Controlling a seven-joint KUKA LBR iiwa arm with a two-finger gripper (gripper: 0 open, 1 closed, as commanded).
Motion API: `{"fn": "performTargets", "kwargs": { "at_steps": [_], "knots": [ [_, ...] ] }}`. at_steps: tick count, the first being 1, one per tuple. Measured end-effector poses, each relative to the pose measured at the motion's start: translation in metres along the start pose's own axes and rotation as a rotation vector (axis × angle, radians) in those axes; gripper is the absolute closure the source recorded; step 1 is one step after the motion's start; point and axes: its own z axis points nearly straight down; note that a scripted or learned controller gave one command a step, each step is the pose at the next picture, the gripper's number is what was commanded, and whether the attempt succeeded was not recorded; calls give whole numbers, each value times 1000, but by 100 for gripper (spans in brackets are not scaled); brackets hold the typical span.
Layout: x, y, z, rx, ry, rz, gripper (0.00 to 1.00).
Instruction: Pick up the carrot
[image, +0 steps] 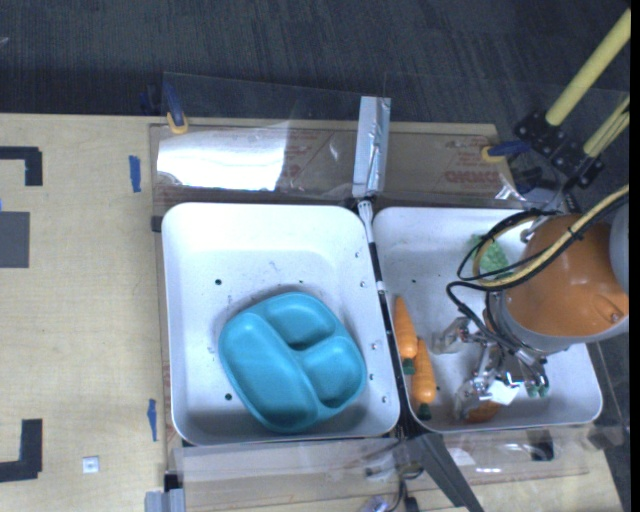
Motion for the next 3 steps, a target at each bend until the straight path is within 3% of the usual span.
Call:
{"fn": "performTargets", "kwargs": {
  "at_steps": [1, 2, 3],
  "knots": [
    [-3, 0, -12, 0, -10, 2, 100],
    [-55, -29, 0, -2, 1, 255, 100],
    [-84, -40, -59, 1, 0, 566, 100]
  ]
}}
